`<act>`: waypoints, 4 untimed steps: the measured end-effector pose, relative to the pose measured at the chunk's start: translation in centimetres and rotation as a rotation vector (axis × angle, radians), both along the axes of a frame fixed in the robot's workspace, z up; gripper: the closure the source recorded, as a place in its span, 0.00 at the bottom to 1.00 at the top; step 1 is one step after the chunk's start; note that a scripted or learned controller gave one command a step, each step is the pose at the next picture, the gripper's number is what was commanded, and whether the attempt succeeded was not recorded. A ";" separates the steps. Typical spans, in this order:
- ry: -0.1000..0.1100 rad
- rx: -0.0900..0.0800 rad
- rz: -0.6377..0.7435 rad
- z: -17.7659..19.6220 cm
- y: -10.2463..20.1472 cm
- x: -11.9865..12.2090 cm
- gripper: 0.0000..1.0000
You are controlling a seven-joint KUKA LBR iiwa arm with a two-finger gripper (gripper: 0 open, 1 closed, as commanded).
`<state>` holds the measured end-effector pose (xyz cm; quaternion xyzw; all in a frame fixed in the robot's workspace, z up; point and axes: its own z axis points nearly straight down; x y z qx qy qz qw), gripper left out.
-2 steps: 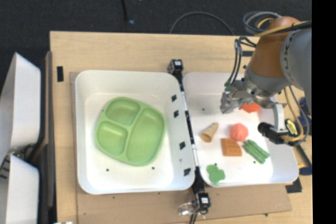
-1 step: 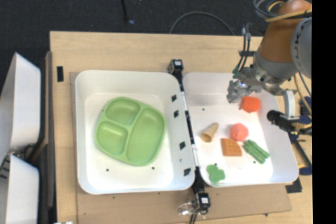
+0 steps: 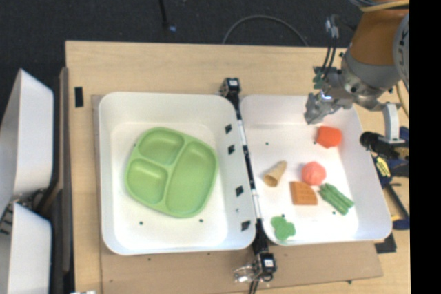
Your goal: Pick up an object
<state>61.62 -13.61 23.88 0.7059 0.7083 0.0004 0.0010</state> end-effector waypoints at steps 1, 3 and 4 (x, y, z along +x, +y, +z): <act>0.006 0.001 0.002 -1.0 4.5 0.5 1.00; 0.006 0.001 0.004 -2.1 14.7 1.6 1.00; 0.004 0.002 0.006 -1.0 20.8 2.1 1.00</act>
